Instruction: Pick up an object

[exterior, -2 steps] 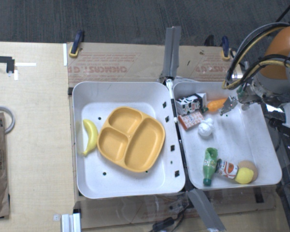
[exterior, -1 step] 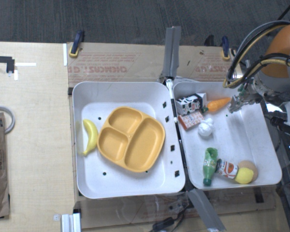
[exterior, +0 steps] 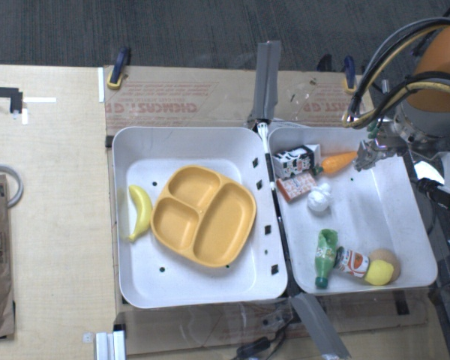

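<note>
In the right bin, near its top edge, the robot's hand hangs low over the white floor. The grey arm with its orange band comes in from the right side. The hand is small and dark in the picture, and I cannot tell if it is open or closed, or if it has hold of anything.

Just to the left of the hand lies a toy carrot. Its orange tip points toward the hand and looks very near it, maybe touching. Next to the carrot, farther left, is a little black and white box. Below that box is a flat pink pack, and a white crumpled ball sits beside the pack.

Down at the bottom of the same bin, well apart from the hand, a green bottle lies on its side. A yellow lemon and a tan round thing are close by it.

The left bin holds a yellow plate with three parts. A toy banana lies just left of the plate.

Both bins sit on the tabletop.
</note>
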`<state>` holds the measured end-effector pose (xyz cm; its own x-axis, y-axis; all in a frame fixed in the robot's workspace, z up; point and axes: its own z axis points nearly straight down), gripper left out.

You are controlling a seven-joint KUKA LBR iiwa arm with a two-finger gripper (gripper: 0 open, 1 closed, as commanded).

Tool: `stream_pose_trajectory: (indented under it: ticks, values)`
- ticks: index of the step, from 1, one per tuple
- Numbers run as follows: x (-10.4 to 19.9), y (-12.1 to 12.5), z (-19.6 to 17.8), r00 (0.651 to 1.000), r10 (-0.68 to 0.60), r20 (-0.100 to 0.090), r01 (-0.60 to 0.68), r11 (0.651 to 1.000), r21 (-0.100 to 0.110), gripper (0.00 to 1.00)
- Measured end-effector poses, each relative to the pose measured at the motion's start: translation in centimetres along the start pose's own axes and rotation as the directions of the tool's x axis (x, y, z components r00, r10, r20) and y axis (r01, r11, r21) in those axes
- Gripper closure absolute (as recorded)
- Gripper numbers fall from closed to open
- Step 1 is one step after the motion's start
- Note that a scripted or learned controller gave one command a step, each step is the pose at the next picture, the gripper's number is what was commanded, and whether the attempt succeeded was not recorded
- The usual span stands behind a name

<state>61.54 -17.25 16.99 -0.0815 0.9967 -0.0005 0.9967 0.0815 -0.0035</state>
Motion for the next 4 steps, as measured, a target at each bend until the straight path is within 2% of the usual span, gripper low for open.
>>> stream_pose_trajectory:
  ticks: [1,2,3,4]
  values:
    - [2.2,-4.7,6.3,0.980,0.199,0.000,-0.199,0.980,0.002,1.00]
    - [3.9,-7.8,8.2,0.986,0.166,-0.001,-0.166,0.986,0.003,1.00]
    - [3.9,-7.8,8.2,0.986,0.166,-0.001,-0.166,0.986,0.003,0.00]
    - [5.4,-1.1,8.1,0.938,0.345,0.001,-0.345,0.938,0.002,0.00]
